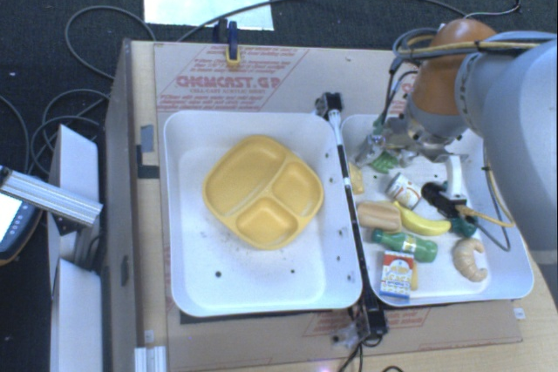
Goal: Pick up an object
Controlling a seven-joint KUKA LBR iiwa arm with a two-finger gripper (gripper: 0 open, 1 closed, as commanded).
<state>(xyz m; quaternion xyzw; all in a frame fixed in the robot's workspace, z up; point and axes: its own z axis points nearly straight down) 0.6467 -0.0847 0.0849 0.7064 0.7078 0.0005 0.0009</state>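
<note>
While your gripper [390, 145] is hanging low over the far left corner of the right bin [510, 274], you cannot tell its state. Just beneath it a green item [381, 160] is lying, with a small white jar [402, 187], a bread roll [378, 215], a banana [423, 223], a green bottle [405, 245], a croissant [471, 259] and a red-and-white carton [398, 273] spreading nearer you. You are seeing a yellow divided plate [263, 190] sitting in the left bin [187, 274]. Red print on the board [228, 83] behind is too blurred to read surely.
</note>
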